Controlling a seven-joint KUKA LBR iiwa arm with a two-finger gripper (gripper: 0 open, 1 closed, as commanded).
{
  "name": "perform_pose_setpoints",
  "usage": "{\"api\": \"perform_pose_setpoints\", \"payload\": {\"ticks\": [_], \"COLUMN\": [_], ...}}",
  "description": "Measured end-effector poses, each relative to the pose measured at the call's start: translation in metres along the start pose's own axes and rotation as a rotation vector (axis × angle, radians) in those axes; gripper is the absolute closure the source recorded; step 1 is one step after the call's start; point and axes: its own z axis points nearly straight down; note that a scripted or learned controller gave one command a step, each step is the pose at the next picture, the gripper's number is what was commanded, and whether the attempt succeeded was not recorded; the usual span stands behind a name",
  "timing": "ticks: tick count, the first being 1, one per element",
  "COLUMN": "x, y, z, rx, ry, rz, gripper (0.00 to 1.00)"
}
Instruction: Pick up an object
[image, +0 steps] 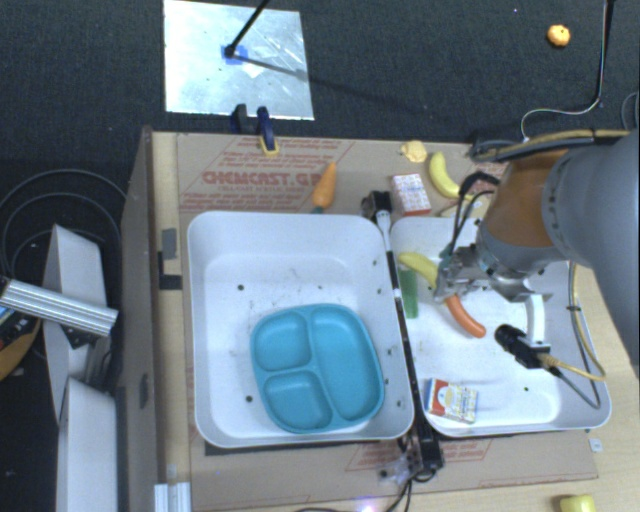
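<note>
K: While the gripper (449, 284) is down in the right bin (510, 395), what's it got?

me: Can't tell from my feed. The wrist covers the tip, so I can't say how wide it's open or whether anything is in it. I'm assuming nothing is held.

K: Nearest target?

me: Orange sausage-shaped piece (466, 318), just beside the gripper at its 5 o'clock. It lies flat, long axis running 10 to 4. Yellow piece (417, 265) is at the gripper's 10 o'clock. Green stick (408, 294) is at 9, along the bin's left wall. Small carton (452, 400) is well apart at 6.

K: Which one?

me: The orange one, I think. It's clear of the walls and, as far as I can see, not touching the others. Yellow and green sit close together by the wall, so closing there risks nudging both.

K: How to do it well?

me: Centre over its middle. Turn the wrist so the closure runs across the short axis, 1 to 7, not along it. Go straight down near the bin floor before closing. It looks round, so an off-centre pinch would likely roll it out. Lift slowly and check the feed before calling it held.

K: Left bin (230, 260)?

me: Blue divided plate (315, 365), flat and wide. Poor pick, skip it.
</note>
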Motion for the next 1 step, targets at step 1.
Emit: {"api": "perform_pose_setpoints", "payload": {"ticks": [1], "x": [0.0544], "y": [-0.0286], "z": [-0.1435], "rx": [-0.013], "ry": [0.002], "rz": [-0.006], "gripper": [1.0]}}
